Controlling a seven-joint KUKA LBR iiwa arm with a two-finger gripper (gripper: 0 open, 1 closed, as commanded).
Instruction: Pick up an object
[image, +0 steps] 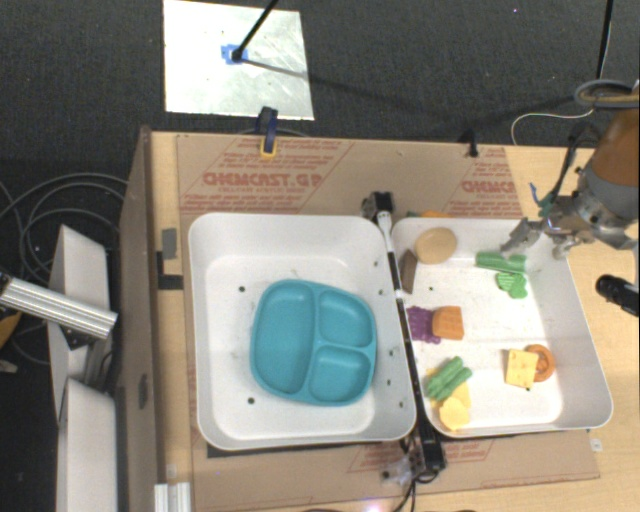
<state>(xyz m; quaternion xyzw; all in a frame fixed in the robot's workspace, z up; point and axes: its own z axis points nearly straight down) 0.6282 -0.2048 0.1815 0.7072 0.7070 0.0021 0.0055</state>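
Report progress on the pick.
Done: nothing is lifted; the toy foods, such as the green piece and yellow cheese, lie in the right bin. In hand: the gripper hovers near that bin's far corner. Left: descend, grasp, lift.

Divided plate in left bin, toy foods scattered in right bin, claw seemingly above its far edge

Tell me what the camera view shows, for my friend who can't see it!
A grey robot arm's gripper hovers over the right white bin of toy food, near a green plastic bean piece. The left white bin holds a blue divided plastic plate.
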